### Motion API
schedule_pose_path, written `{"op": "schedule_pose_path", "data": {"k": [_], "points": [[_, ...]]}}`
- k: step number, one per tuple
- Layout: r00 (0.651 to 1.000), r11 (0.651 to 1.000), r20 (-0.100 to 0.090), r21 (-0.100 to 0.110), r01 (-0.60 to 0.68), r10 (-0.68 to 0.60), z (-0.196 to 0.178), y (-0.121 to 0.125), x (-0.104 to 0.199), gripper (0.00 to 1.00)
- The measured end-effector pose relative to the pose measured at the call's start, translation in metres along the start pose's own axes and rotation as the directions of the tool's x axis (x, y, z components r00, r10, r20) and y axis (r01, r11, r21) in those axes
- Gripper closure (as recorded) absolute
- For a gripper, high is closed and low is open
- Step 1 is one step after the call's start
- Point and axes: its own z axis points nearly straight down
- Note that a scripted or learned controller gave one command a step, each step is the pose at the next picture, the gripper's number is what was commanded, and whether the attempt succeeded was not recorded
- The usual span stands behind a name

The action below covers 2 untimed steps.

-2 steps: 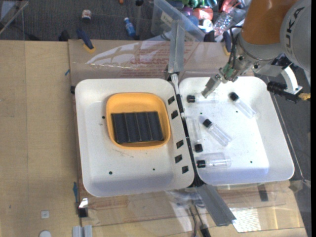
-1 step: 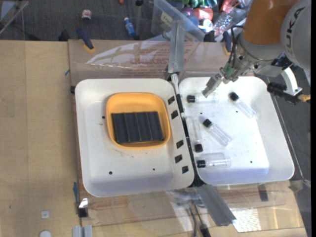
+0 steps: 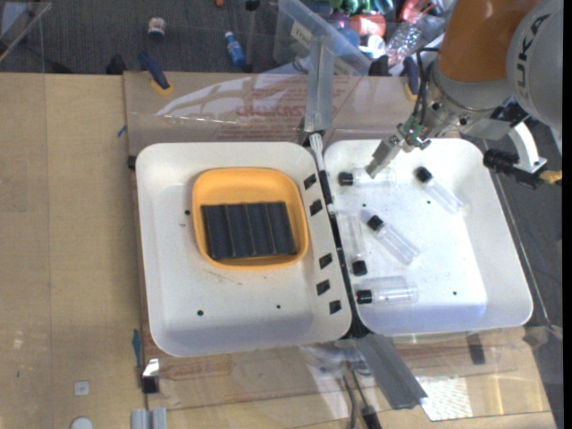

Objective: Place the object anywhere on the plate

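Lying vial (image 3: 393, 239) below fingers (image 3: 382, 161)

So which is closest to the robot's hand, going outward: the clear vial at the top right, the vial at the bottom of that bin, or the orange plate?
Measured from the hand in the camera view:
1. Top-right vial, just right of it in the right bin.
2. Bottom vial, near that bin's front edge.
3. Orange plate, over in the left bin.
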Motion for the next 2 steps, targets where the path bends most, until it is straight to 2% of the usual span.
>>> {"op": "schedule_pose_path", "data": {"k": [1,2], "points": [[0.997,0.997,0.004,-0.003,0.074,-0.074,-0.01,0.0,-0.001,0.0],[0.998,0.998,0.0,0.001,0.057,-0.057,0.002,-0.014,-0.022,0.0]]}}
